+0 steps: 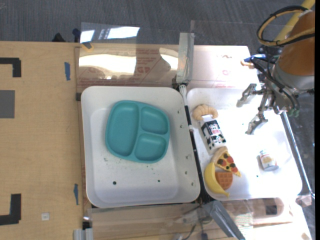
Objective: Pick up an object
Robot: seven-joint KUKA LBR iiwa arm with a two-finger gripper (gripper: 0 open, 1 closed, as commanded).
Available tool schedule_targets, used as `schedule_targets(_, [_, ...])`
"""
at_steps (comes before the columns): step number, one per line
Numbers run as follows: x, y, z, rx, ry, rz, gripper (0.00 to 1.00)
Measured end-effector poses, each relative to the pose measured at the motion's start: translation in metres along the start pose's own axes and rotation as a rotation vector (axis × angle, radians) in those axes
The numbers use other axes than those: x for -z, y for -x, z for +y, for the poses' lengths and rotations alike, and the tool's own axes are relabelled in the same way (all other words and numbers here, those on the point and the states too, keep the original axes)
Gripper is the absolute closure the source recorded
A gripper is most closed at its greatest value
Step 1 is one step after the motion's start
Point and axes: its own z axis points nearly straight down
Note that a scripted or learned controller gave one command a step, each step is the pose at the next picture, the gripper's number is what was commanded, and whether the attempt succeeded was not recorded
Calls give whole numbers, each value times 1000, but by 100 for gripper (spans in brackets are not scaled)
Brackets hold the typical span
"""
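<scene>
Approach step: your hand (254, 109) hangs open and empty above the right bin (295, 149); next, lower onto the small packet (267, 161).

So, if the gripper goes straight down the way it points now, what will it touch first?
Probably the bare floor of the right white bin: the grey two-finger gripper hangs over open floor, though its height is unclear.
</scene>
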Motion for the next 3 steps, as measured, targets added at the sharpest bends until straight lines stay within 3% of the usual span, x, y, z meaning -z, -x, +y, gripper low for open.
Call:
schedule_targets(1, [-110,-24,-46,-12,-2,-6,0])
schedule_targets(2, [-97,-20,-44,-10,-6,-19,100])
schedule_targets(3, [-28,-110,-45,-422,-1,1,100])
